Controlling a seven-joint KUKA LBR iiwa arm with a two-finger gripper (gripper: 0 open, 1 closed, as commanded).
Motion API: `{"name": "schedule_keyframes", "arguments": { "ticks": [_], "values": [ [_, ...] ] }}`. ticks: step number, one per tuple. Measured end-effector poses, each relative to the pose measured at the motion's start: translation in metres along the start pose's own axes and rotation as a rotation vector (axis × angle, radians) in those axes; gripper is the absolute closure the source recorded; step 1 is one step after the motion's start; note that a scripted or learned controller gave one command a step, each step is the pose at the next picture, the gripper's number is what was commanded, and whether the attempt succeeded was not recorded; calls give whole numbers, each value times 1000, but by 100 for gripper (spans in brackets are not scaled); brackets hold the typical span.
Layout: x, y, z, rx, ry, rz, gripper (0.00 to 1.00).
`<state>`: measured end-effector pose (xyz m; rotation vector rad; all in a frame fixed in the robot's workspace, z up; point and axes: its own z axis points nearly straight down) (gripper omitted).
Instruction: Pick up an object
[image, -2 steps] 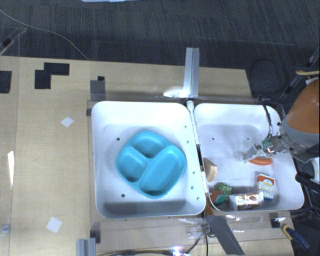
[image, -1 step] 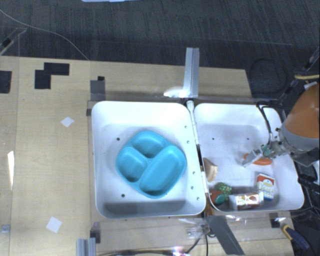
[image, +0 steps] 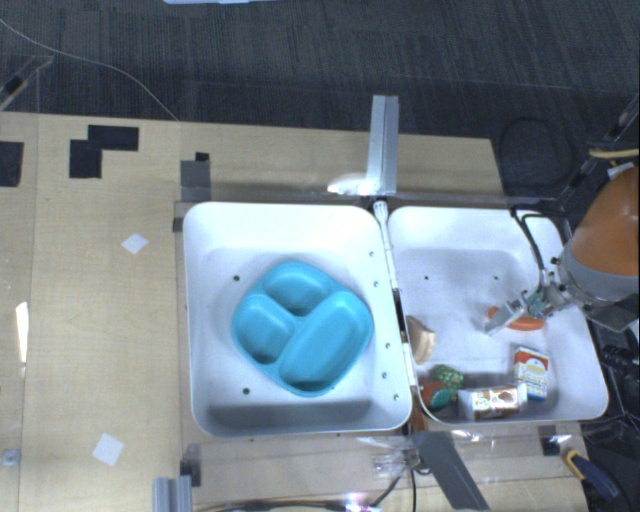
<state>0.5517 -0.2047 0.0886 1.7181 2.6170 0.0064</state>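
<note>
My gripper (image: 520, 308) hangs low over the right part of the right bin (image: 450, 235), at the end of the grey arm with the orange band (image: 612, 232). A small orange object (image: 527, 322) lies right under the gripper's tip, touching it or nearly so. Along the bin's near wall lie a small white and red carton (image: 533, 371), a short printed can on its side (image: 494, 401), a green object (image: 447, 378) and an orange round piece (image: 439, 398). A tan object (image: 422, 340) rests against the bin's left wall.
The left bin (image: 215, 290) holds a blue divided plate (image: 302, 326) in its middle. A metal post (image: 384, 145) stands behind the seam between the bins. Black cables (image: 540, 215) run over the right bin's far right corner.
</note>
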Motion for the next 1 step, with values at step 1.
{"name": "schedule_keyframes", "arguments": {
  "ticks": [1],
  "values": [
    [-2, 4, 0, 1, 0, -74, 0]
  ]
}}
